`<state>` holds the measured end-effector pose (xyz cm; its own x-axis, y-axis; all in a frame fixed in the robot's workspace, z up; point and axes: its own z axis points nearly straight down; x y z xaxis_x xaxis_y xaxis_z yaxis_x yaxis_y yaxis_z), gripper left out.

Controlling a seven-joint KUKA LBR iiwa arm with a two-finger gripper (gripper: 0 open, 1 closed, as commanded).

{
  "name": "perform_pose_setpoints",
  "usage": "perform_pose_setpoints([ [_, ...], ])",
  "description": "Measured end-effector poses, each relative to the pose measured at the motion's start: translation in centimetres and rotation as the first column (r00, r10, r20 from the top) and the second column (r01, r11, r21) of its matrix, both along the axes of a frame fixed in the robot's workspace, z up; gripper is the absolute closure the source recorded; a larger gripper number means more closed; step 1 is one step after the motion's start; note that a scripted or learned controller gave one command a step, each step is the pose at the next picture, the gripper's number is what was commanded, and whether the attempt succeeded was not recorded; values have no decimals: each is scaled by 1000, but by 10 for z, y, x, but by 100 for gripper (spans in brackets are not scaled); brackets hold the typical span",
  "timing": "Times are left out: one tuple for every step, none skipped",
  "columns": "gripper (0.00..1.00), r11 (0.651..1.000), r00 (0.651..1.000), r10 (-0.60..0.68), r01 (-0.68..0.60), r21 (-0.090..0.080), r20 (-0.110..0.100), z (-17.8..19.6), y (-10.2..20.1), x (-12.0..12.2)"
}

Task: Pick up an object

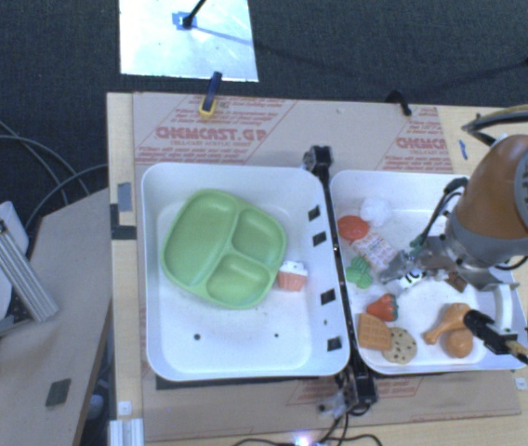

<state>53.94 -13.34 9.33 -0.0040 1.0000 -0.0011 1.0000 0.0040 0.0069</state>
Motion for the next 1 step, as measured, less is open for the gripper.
perform_pose_setpoints([
  [0,1000,1000,-1,1,0,3,-1,47,-42],
])
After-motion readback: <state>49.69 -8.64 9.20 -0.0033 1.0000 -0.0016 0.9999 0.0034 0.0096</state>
